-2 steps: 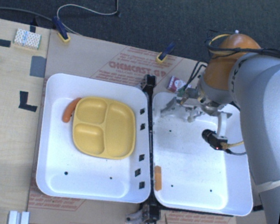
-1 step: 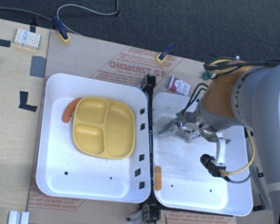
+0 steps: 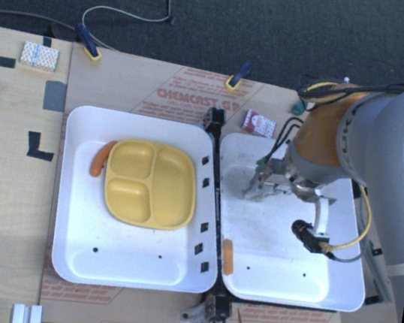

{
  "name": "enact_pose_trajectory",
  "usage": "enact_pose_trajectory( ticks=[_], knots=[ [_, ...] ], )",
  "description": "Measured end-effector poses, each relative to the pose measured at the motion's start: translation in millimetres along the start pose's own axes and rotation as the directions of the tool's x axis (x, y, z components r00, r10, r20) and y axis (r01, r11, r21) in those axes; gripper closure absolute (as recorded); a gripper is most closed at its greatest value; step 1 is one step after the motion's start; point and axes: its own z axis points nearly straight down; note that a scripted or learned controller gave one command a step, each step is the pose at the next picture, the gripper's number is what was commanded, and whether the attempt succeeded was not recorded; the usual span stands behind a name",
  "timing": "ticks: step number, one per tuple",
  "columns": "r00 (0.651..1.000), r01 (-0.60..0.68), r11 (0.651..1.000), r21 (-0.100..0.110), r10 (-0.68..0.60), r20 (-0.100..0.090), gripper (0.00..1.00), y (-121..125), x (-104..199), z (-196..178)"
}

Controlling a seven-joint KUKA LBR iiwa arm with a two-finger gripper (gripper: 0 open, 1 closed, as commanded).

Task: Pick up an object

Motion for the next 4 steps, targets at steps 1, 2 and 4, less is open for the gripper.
enact_pose_trajectory(
  ticks=[1, 2, 4],
  knots=[
    [1.000, 0.001, 1.000, 0.001, -0.001, -0.001, 1.00, 0, 1, -9],
    [1.000, 0.002, 1.000, 0.002, -0.002, -0.002, 1.00, 0, 1, -18],
    [1.000, 0.001, 1.000, 0.002, -0.001, -0.001, 0.00, -8, 0, 10]
  ],
)
